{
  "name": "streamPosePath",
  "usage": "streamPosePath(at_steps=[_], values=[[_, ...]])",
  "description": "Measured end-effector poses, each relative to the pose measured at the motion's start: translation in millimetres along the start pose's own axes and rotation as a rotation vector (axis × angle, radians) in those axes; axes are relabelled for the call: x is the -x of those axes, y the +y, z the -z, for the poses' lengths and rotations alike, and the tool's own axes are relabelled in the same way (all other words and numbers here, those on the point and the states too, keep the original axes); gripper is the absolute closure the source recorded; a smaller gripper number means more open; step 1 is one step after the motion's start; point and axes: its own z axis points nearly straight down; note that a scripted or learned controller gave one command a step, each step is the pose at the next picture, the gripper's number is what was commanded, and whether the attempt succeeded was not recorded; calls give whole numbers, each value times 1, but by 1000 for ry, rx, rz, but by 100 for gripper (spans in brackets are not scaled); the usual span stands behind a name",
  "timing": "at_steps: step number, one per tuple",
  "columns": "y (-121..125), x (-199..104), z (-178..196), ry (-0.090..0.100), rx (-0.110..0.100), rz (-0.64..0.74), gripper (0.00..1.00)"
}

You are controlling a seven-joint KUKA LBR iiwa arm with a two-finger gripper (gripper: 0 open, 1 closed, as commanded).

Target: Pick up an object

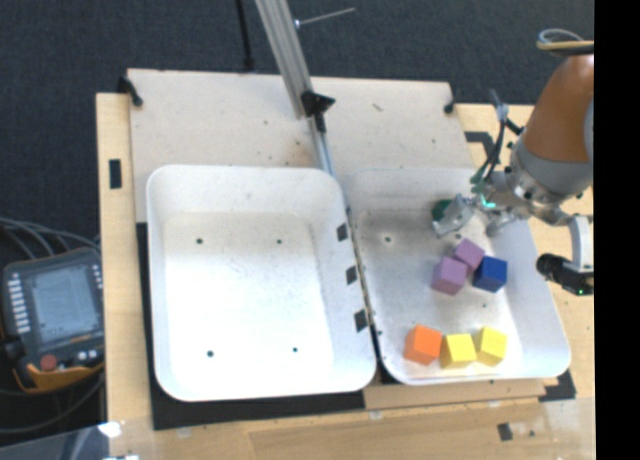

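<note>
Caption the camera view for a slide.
Claw hovers over the right bin, above purple, blue, orange and yellow cubes.

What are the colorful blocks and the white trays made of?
The orange block and yellow blocks look like soft matte foam or painted wood: flat colour, no shine. The right bin and left bin look like thin moulded plastic, with rounded corners and a smooth, scuffed surface.

You see the arm [560,138] as a rounded grey body with a broad orange band above the wrist. Below it, metallic grey hardware carries thin dark cables and a small teal-green glow, ending in pale silvery jaws.
</note>
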Motion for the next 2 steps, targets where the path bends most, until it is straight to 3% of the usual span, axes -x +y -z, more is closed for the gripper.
streamPosePath(at_steps=[1,2], values=[[1,0,3,-1,5,1,0],[-4,-5,-42,-2,0,-1,0]])
